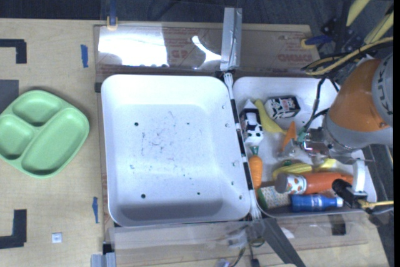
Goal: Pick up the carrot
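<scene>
The carrot [255, 172] is a small orange root with a green top. It lies along the left wall of the right bin [369, 187], near the divider between the two bins. My gripper [307, 142] hangs over the middle of that bin, to the right of the carrot and a little farther back, apart from it. A thin orange piece [289, 134] lies just left of the gripper. The grey wrist with its orange band [359, 103] hides the bin's right side.
Crowded in the right bin are a cow toy [251, 125], a yellow banana [270, 117], a black-and-white pack [282, 106], an orange bottle [319, 182], a blue bottle [315, 202] and a green pad [269, 197]. The left bin [112, 134] adjoins it. A green divided plate [40, 133] sits far left.
</scene>
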You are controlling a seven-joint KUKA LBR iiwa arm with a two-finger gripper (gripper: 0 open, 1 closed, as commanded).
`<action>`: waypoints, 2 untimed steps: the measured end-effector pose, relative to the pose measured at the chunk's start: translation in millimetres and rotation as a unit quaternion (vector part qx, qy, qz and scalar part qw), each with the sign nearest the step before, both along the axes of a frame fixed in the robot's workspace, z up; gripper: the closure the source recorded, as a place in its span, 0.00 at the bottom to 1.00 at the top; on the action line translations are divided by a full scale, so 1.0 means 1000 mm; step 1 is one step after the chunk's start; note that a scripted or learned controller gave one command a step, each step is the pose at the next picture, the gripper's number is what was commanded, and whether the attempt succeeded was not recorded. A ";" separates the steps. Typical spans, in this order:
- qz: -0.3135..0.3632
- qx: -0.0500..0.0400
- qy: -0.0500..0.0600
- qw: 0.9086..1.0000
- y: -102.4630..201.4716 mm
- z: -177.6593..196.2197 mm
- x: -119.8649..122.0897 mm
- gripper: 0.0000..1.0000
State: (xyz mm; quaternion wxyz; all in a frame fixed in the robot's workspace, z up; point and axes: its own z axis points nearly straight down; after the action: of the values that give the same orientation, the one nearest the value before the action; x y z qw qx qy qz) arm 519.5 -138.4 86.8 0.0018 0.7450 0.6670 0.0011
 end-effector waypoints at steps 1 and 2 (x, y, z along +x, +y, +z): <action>0.054 0.000 0.001 0.999 -0.024 0.064 0.046 0.00; 0.151 -0.001 0.000 0.989 -0.068 0.014 0.078 0.00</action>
State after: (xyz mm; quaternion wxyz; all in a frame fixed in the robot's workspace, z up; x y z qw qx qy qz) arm 598.0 -205.9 101.0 0.0019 0.6358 0.7719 0.0007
